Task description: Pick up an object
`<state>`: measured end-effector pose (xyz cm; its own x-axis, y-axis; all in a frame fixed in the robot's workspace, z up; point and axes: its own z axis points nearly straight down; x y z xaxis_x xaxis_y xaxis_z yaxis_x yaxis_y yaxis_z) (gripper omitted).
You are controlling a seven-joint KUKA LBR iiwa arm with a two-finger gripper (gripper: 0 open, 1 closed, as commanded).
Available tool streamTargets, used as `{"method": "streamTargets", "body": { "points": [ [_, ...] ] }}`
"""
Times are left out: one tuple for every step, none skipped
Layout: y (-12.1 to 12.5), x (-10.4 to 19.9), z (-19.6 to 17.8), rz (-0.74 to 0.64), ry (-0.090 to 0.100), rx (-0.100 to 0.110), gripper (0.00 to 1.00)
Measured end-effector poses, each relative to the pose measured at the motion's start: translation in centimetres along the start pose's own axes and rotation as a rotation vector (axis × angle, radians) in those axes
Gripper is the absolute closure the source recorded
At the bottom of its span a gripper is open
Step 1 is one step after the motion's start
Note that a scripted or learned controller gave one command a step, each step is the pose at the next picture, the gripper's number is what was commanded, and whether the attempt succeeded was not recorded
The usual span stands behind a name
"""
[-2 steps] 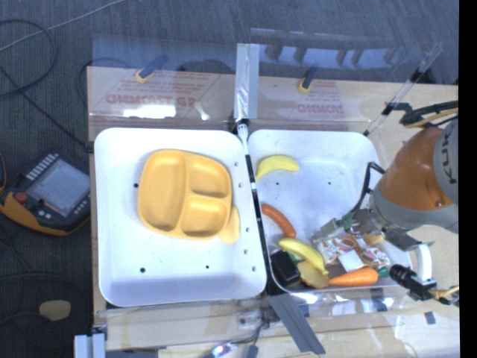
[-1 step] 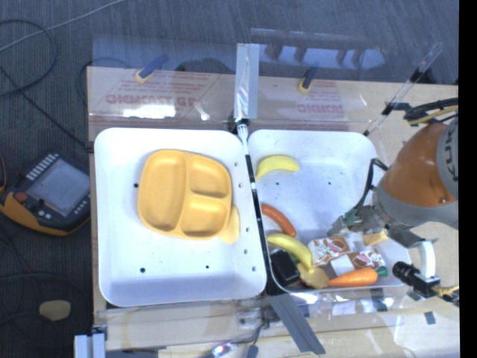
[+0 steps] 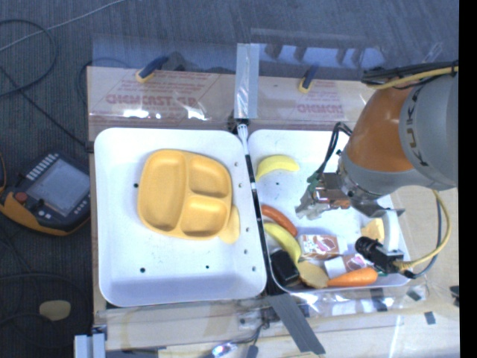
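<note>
Two shallow white bins side by side, arm over the right one.

The left bin [image 3: 119, 274] holds a yellow divided plastic tray [image 3: 185, 192]. The right bin [image 3: 298, 144] holds a yellow banana [image 3: 276, 165], an orange sausage-shaped toy [image 3: 279, 218], a red-and-white packet [image 3: 318, 245] and an orange carrot [image 3: 352, 277]. The gripper [image 3: 319, 198] hovers above the bin floor near the banana; whether its fingers are parted or grasp anything cannot be told.

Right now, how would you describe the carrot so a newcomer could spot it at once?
Start at the right white bin, the one the arm reaches into. Go to its near right corner, where food items are piled. The carrot lies nearly flat along the near wall, a tapered orange piece, unlike the yellow banana and the red-and-white packet beside it.
</note>
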<state>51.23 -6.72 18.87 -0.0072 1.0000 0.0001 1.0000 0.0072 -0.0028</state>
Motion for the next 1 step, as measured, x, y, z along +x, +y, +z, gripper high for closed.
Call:
{"method": "streamTargets", "body": {
  "points": [
    [4.34, -0.56, -3.41, -0.039, -0.002, -0.001, 1.0]
  ]
}}
